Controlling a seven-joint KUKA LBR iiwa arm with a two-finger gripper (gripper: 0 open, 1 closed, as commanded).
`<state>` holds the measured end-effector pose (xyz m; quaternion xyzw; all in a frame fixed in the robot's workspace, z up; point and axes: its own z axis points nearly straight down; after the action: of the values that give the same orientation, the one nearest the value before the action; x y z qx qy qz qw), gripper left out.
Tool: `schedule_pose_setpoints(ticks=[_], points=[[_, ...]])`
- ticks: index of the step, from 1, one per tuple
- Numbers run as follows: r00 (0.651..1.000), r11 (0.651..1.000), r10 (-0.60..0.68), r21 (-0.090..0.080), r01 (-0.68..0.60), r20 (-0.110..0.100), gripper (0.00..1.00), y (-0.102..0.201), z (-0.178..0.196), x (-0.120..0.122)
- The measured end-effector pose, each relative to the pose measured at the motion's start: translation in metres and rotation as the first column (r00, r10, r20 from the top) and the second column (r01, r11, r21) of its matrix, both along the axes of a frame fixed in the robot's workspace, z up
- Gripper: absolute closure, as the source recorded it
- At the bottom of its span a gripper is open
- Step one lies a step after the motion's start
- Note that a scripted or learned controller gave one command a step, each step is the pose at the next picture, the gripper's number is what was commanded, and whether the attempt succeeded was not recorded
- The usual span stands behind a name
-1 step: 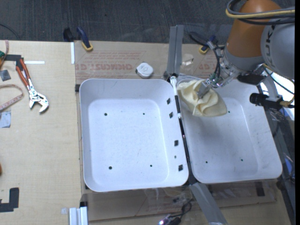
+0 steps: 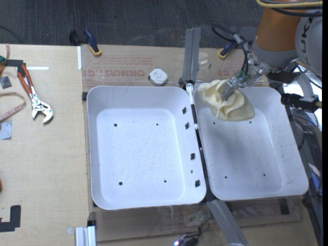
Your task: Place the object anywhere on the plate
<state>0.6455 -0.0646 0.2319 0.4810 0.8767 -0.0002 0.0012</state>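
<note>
So the thing to move here looks like a crumpled cream-coloured cloth point(image 2: 226, 102), bunched up in the far corner of the right bin point(image 2: 266, 152), right up against the divider side and the back wall. The gripper point(image 2: 231, 84) is down on top of it, coming in from the right off the grey arm with the orange band point(image 2: 284, 19). The tips look buried in a raised fold of the fabric, and a bit of cloth seems pulled up around them, so my read is it's pinched on the cloth, though the view is small and I wouldn't swear to how much fabric it's actually got.

Handling-wise: this is soft, floppy and light. It won't hold a shape, it'll drape and dangle once lifted, and a trailing edge could easily drag on the bin wall. It isn't fragile, and it's not slippery like plastic, but a thin pinch of a single layer can slide out. Best bet is grabbing a thick bunched ridge near the middle of the pile, which is roughly where the tips sit now, not a loose corner.

I can't pick out an obvious plate. The left bin point(image 2: 141, 147) sits just beside, and a wrench point(image 2: 35, 99) lies well off on the bench.
</note>
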Motion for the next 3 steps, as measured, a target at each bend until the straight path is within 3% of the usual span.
schedule_pose_setpoints(ticks=[1,2,3], points=[[0.922,0.922,0.386,0.001,-0.386,-0.002,1.0,0.053,0.0,0.003],[0.702,0.702,0.712,0.001,-0.712,-0.001,1.0,0.099,-0.01,-0.004],[0.54,0.54,0.842,0.002,-0.842,-0.002,1.0,0.141,-0.015,-0.017]])
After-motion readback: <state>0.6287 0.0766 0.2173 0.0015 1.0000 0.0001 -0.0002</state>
